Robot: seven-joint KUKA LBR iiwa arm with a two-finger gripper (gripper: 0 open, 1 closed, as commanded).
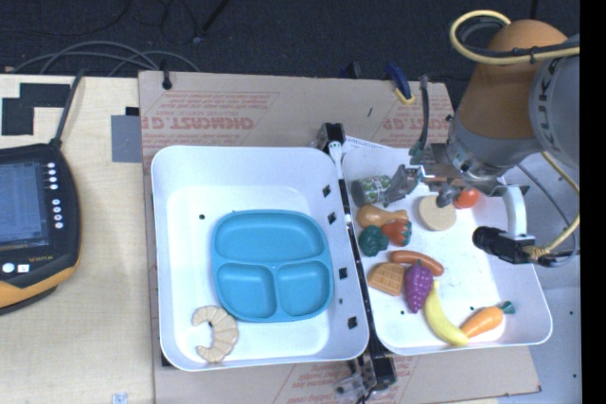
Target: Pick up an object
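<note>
You can read mirrored print on the cardboard sheet (248,114) up-left of the pincer (428,182), though its letters stay too unclear to spell out. Your pincer hovers at the right bin's (530,298) far edge, and you cannot tell how wide it stands or whether it grips anything. Toy food crowds just below and left of it: a round slice (437,214), broccoli (371,240), grapes (418,286), banana (441,321) and carrot (483,321), with bare floor toward that bin's right wall; far left, a blue tray (271,264) and croissant (217,334) share the left bin (180,194).
</note>
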